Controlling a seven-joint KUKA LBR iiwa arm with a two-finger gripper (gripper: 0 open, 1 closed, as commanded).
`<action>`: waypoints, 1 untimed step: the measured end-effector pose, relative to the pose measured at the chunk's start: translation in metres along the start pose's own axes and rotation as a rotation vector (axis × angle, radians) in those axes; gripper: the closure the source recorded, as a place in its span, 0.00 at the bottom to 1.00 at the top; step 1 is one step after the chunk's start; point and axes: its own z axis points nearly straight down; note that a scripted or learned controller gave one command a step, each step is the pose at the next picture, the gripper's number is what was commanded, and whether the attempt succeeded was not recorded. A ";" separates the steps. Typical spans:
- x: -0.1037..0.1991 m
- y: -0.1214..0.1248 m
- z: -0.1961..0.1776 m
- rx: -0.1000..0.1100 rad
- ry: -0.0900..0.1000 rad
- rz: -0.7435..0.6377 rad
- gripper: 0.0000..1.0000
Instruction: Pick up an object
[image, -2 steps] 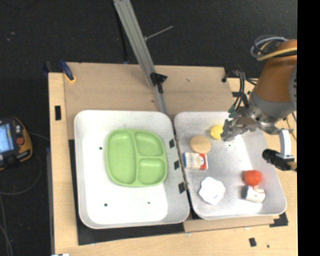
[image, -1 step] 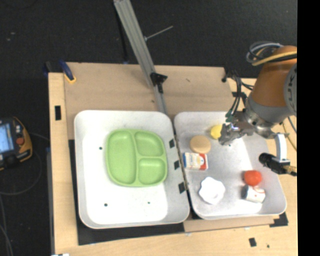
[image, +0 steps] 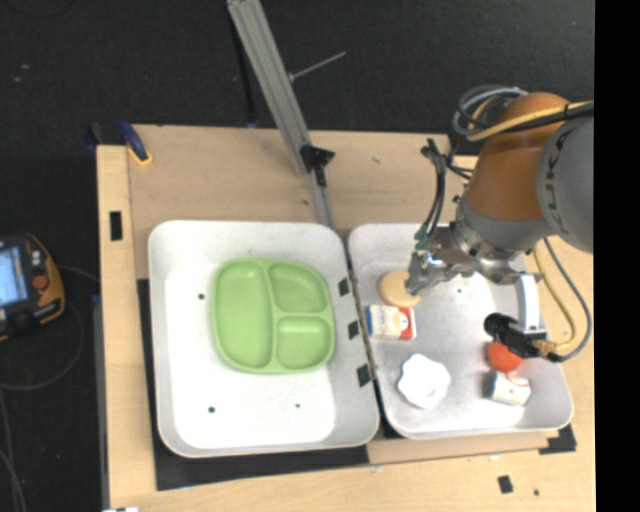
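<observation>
A wooden bench (image: 230, 175) bears two white bins. Nearest in the right bin (image: 470, 420) lie a white lump (image: 424, 381) and an orange-white item (image: 507, 372), then a small carton (image: 391, 321) and tan disc (image: 398, 291); the gripper (image: 428, 268) hovers just beside the disc, finger state cannot be told
</observation>
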 end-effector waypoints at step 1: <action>0.045 -0.004 0.000 0.001 0.000 0.002 1.00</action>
